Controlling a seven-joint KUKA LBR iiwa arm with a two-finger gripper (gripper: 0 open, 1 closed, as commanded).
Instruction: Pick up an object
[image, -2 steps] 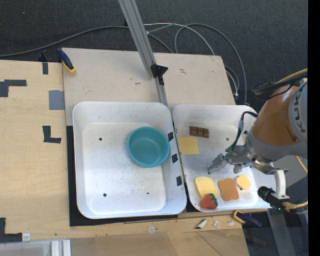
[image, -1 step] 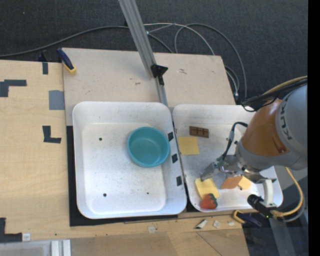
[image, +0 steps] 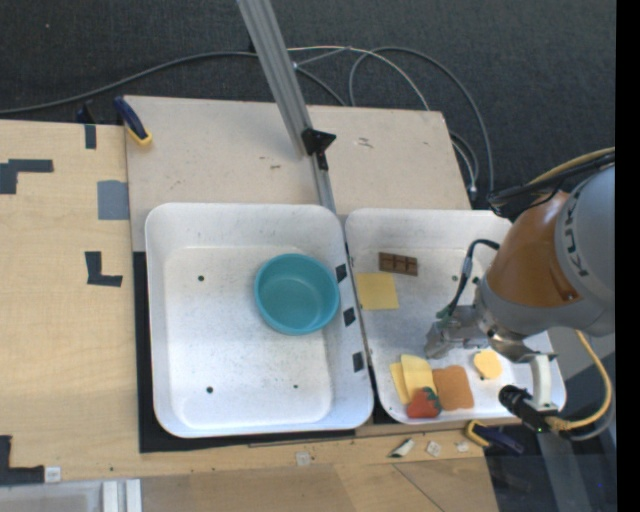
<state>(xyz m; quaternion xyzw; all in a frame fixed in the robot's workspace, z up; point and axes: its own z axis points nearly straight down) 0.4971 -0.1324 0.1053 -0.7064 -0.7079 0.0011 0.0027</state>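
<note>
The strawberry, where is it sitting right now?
The strawberry lies in the right bin, at its near edge, touching the front of the yellow block and the orange slab, below the tool.

Grey arm (image: 590, 250) entering from the right edge of the frame, its orange band (image: 535, 265) at centre right. Wrist angled down and leftward; hand (image: 447, 338) low at lower right of the frame, fingers indistinct.
</note>
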